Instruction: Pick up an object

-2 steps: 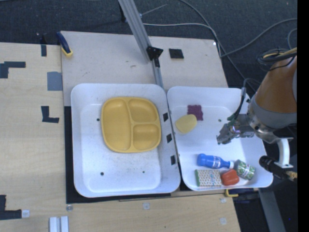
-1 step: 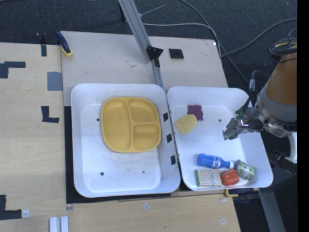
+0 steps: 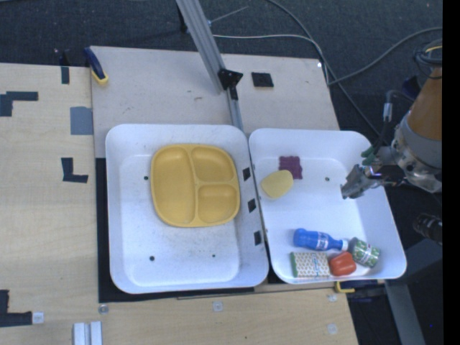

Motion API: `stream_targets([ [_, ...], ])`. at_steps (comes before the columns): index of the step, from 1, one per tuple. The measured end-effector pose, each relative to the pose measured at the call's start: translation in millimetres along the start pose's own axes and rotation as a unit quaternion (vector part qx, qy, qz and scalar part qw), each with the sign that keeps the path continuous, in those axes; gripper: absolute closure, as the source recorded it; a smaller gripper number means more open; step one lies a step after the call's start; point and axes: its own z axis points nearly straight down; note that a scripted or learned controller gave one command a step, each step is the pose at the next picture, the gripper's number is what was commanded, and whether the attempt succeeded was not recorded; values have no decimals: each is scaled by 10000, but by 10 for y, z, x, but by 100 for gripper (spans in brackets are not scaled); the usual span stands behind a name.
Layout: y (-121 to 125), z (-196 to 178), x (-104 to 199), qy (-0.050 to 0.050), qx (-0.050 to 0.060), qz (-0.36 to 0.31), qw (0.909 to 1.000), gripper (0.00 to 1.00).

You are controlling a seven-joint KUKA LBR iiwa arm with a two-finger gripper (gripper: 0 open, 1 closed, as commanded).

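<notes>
The right bin point(image 3: 316, 141) holds a pale yellow rounded object point(image 3: 277, 185) and a small purple block point(image 3: 290, 166) near its far left side. Along its near edge lie a blue bottle point(image 3: 317, 240), a green and white packet point(image 3: 310, 264), a red object point(image 3: 342, 264) and a small green can point(image 3: 365, 253). My gripper point(image 3: 354, 185) hangs over the bin's right edge, above the floor of the bin and to the right of the yellow object, with nothing seen between its fingers.
The left bin point(image 3: 129, 192) carries a yellow divided plate point(image 3: 195, 185). A grey metal pole point(image 3: 203, 31) slants up from between the bins at the back. Cables run across the dark floor behind the bench.
</notes>
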Motion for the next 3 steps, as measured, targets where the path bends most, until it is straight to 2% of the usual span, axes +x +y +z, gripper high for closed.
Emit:
stream_targets([
  [1,379,126,491,3,12,-22,10000,100],
  [2,643,349,968,2,18,-19,10000,100],
  [3,896,389,1330,4,12,-17,10000,100],
])
